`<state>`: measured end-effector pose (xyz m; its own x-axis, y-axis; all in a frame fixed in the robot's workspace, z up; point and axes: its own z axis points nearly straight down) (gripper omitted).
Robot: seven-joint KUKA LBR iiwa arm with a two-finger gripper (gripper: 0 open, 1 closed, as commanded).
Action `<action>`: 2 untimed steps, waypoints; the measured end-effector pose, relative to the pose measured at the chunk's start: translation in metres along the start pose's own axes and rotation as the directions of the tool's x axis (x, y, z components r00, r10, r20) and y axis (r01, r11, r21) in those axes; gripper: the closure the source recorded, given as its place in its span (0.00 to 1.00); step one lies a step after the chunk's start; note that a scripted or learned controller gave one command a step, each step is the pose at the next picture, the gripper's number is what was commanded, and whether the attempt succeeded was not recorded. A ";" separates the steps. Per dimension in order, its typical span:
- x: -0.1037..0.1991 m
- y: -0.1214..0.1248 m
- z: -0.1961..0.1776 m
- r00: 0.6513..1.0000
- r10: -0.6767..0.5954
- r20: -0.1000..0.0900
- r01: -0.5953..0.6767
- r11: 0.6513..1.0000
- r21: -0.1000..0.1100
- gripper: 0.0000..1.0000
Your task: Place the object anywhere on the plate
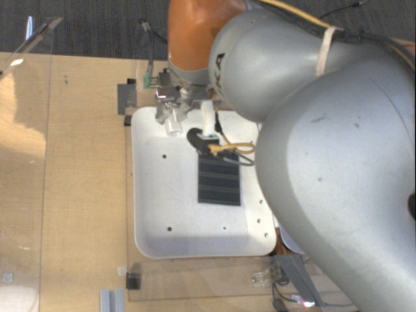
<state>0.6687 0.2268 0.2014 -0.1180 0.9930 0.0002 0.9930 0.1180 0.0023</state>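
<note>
Camera view: one grey arm [338, 142] with one orange band [192, 25] and one end effector [170, 119]. One white bin [162, 200] is in plain sight on the pale wooden desk [65, 174]. One dark ribbed slab [219, 181] lies flat inside that bin, right of its middle. Five small dark dots mark the bin floor.

The arm's bulk covers the whole right side, so the bin's right rim is cut off behind it. A pale curved sliver [284, 240] peeks out just beside the bin's lower right corner; what it belongs to cannot be told.

The end effector is over the bin's upper left corner, near the rim. Its metal parts blur together, so it cannot be told whether it is apart or together, nor whether it touches the bin floor. It is apart from the slab, and nothing is seen in its grasp.
</note>
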 end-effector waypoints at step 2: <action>0.006 -0.036 0.003 0.978 -0.209 -0.001 0.209 0.978 0.001 1.00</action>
<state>0.6322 0.2281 0.1983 -0.3231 0.9464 0.0004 0.9464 0.3231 0.0016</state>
